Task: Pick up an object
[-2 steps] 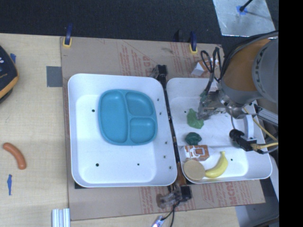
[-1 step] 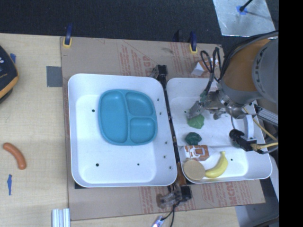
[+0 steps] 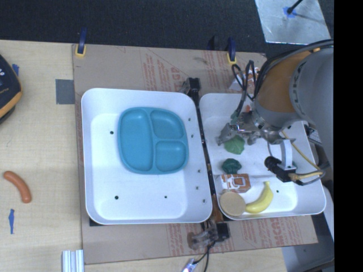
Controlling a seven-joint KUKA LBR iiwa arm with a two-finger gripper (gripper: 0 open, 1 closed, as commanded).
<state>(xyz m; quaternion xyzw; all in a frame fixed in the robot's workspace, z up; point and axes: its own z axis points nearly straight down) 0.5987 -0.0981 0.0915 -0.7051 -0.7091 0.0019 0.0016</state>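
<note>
The gripper (image 3: 233,134) is being held low over the right bin (image 3: 311,207), at the inner end of the grey arm (image 3: 300,89) that is being reached in from the right. A light green object (image 3: 234,145) is lying directly beneath the fingertips, touching or nearly touching them. Whether the jaws are spread or pressed together cannot be told, since the metal parts are blurring into one another, and nothing is being seen pinched between them. By its position, the light green object is being judged the likeliest target of the pick.

Just below the jaws a darker green object (image 3: 231,165) is lying, and further below it a small packet (image 3: 235,181) with an orange and white label. Writing is being shown on that label, but it is too small to be read. Near the packet a round tan disc (image 3: 231,203) and a banana (image 3: 260,199) are resting against the bin's near wall, probably left where they were dropped.

Well to the left of the jaws, a blue divided plate (image 3: 153,140) is lying in the left bin (image 3: 96,203). Red printing is being shown on the cardboard (image 3: 147,67) under both bins, but it cannot be read. Far left of the jaws, a sausage (image 3: 17,186) is lying on the bench (image 3: 34,146).
</note>
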